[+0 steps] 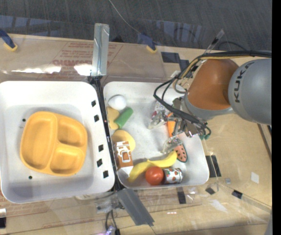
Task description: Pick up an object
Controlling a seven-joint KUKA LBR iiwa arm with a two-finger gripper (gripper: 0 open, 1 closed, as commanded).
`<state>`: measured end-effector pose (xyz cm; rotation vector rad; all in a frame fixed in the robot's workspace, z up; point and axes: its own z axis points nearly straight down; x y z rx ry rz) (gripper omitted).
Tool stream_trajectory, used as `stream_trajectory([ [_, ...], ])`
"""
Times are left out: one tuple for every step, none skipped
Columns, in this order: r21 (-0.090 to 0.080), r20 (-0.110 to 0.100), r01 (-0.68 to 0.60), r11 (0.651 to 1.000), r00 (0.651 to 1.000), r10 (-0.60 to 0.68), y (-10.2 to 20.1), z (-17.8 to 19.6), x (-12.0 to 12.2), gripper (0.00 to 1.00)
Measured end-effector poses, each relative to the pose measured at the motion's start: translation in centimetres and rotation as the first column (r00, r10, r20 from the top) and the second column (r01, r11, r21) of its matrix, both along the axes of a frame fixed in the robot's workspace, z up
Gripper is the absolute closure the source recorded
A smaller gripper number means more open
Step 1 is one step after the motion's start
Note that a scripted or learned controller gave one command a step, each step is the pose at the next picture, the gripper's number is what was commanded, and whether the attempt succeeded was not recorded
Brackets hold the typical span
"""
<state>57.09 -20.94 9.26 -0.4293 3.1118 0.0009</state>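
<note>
The gripper [169, 126] sits low in the right bin [143, 89], and much of it is masked by the arm's [248, 89] orange band and a tangle of black cables, so the wrist joint itself is hard to read. Its two translucent fingers [156, 117] point away from the arm, standing moderately apart, with a small orange carrot-like piece [171, 127] lying between them; whether they actually press on it I cannot tell. Just beyond the gripper, toward the bin's near wall, a slice-shaped toy with red flesh and dark seeds [180, 153] is partly covered by a fingertip. Further along that wall lie a yellow banana [152, 163], a red tomato [154, 176] touching it, and a small can [174, 176] tucked beside the tomato in the corner. Against the divider side of the right bin are a white ball [117, 101], a green cylinder [125, 117], a pale yellow piece [112, 115] half hidden under it, and an orange-and-white carton [123, 153] lying on a tan round shape [126, 138]. The middle of the bin floor, between the green cylinder and the gripper, is bare white. The left bin [13, 102] holds a yellow divided tray [54, 143], with open floor around it on every side.
</note>
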Motion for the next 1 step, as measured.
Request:
stream_trajectory([
  [0.0,0.004,-0.005,1.0,1.0,0.005,0.17,1.13,0.21,1.0],
])
